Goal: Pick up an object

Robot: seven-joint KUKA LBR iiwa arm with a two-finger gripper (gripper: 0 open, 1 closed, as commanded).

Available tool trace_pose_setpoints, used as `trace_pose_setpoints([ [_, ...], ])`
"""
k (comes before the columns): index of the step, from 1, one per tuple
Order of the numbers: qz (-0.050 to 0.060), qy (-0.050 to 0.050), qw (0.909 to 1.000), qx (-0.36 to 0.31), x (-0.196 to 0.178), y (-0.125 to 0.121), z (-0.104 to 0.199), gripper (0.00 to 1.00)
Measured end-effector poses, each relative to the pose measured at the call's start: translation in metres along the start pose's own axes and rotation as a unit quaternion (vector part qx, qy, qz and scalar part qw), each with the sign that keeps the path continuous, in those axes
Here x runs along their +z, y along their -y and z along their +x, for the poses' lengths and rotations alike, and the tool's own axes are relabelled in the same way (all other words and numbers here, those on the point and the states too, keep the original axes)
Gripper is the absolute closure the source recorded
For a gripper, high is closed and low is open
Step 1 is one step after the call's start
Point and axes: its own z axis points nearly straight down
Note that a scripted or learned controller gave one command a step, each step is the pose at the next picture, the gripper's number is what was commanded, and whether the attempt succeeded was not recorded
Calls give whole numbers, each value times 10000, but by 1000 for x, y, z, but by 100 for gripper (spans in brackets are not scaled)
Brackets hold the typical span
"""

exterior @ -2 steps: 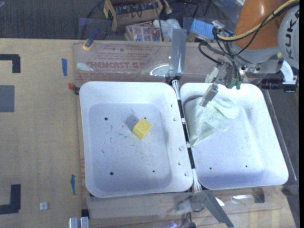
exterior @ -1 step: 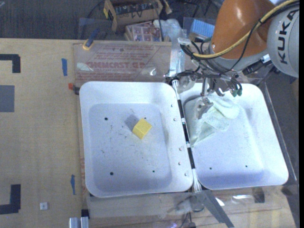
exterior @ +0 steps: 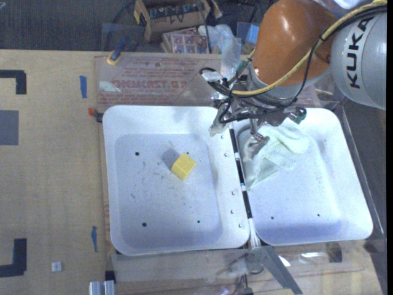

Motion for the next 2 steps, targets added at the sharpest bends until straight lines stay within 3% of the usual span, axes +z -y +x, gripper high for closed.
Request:
trace_pose_setpoints([
  [1,-3,33,10000,37,-9,3,-1,100],
  [2,29,35,9858,-1679,87,-44,-82,100],
])
